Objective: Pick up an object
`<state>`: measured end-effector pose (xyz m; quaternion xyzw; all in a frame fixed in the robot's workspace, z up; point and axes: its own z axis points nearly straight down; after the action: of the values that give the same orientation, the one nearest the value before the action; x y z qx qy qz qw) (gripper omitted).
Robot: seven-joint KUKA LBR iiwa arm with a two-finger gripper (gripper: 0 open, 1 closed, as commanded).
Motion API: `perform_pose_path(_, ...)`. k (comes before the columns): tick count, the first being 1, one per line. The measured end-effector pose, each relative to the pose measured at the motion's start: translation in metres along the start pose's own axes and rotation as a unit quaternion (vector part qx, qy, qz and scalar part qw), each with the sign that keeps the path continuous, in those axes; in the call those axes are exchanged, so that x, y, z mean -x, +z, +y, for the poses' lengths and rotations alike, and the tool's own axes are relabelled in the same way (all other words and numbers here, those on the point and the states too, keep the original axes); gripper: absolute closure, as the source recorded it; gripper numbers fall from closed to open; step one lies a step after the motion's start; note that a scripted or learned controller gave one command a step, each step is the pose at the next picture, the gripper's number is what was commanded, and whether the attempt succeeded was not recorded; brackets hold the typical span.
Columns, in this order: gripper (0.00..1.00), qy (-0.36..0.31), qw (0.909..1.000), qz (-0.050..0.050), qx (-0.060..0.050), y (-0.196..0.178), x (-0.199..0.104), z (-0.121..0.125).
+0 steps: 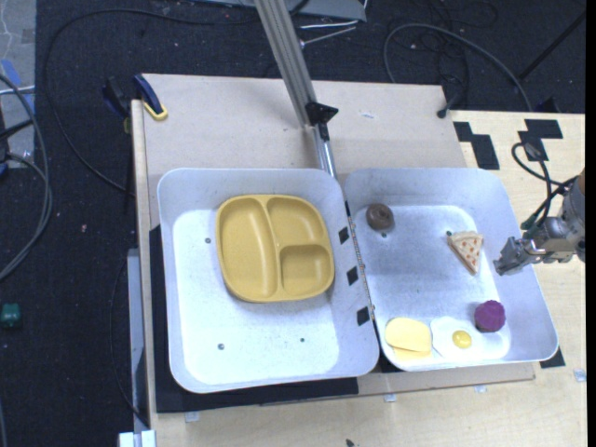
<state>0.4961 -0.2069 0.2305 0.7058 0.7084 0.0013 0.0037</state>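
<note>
Hovering at the right rim of the right bin (531, 250), tool (510, 257) carrying nothing visible; spread or pressed together, could not be told. Nearest to it, just left: a pizza-slice toy (467, 249). Below and slightly left: a purple ball (490, 316). Farther left and lower: a fried-egg toy (458, 339) beside a yellow block (409, 335). Well left and a little higher: a brown round piece (379, 217). Far beyond, in the left bin (186, 343): a yellow divided plate (276, 248). Judged barely begun: nothing lifted, choice, descent, grasp and raise all left.
</note>
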Motion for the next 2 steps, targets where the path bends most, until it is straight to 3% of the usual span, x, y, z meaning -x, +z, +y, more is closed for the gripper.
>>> perform_pose_path(1,1.0,0.0,1.0,0.0,0.0,-0.048,-0.003,0.01)
perform_pose_path(2,1.0,-0.002,1.0,0.002,-0.003,-0.05,-0.056,0.022)
